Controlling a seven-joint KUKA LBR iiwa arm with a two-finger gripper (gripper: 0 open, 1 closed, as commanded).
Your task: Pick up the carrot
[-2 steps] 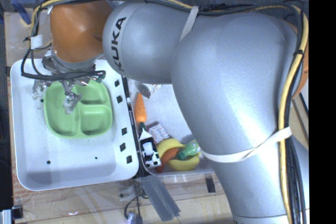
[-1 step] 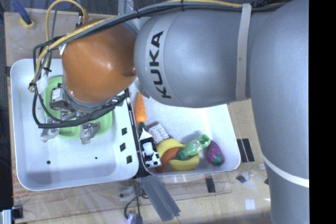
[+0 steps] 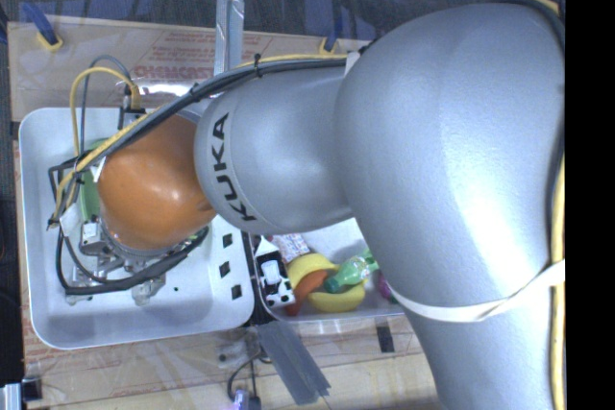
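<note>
Nearest the camera, the grey arm bulks across most of the view from the right, its orange band hanging over the left bin. Under that band the wrist hardware and looped black cables sit low in the left bin, where the gripper must be. Whether the jaws are wide, narrow or closed on anything cannot be told, since the wrist covers them from above.

Beyond and below the arm, a corner of the right bin peeks out. In it lie a yellow banana, a green piece, and a small orange-red piece that may be the carrot, though too little of it shows to be sure. If so, it rests in the right bin, well apart from where the wrist is working.

A slip of green also shows beside the band in the left bin; what it is cannot be made out.

By this reading, nothing is visibly lifted, so the pick looks not yet done: the grasp and the lift remain.
</note>
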